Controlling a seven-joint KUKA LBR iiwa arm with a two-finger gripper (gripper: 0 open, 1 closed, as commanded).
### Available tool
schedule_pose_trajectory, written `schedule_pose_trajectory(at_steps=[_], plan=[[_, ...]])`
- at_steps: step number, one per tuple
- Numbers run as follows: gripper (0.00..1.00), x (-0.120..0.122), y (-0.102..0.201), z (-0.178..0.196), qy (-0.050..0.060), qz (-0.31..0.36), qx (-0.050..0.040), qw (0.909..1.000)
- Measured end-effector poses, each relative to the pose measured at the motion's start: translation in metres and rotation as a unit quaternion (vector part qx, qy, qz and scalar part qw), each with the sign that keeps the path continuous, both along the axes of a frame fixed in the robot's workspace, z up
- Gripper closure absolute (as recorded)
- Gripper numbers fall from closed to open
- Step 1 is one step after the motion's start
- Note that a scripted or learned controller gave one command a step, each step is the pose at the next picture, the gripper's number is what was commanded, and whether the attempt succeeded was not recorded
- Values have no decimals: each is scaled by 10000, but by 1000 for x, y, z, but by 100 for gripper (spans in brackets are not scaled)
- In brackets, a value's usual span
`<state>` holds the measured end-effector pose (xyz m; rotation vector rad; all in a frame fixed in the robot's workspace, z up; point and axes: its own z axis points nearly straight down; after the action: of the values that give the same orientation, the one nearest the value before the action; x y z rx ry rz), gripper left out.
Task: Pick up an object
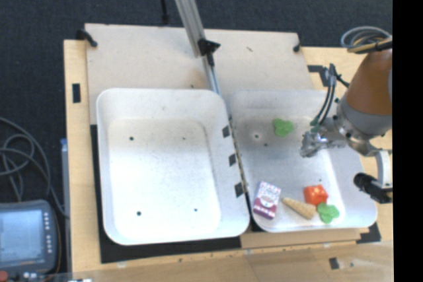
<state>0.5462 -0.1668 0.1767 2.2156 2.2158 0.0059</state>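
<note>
The right bin (264,109) holds several small objects: a green lump (283,127) near its middle, a purple and white carton (266,199), a tan cone-shaped piece (299,209), a red block (315,194) and a second green piece (328,212) along its front edge. My gripper (310,144) hangs over the right part of this bin, right of the green lump and above the red block, with nothing visibly held. The grey arm with its orange band (370,86) comes in from the right.
The left bin (106,142) lies beside the right one, with a rim and black clips between them. A slanted metal rail (188,6) rises from the back of the bench. A screen (23,234) and cables sit on the floor at left.
</note>
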Motion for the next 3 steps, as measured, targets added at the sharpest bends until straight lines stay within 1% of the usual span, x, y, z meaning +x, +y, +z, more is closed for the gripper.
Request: schedule_pose_trajectory(at_steps=[1, 2, 3], plan=[[100, 3, -6, 65, -5, 10, -3, 10000], [100, 4, -7, 116, 4, 16, 1, 10000], [100, 12, 52, 108, 31, 33, 18, 10000]])
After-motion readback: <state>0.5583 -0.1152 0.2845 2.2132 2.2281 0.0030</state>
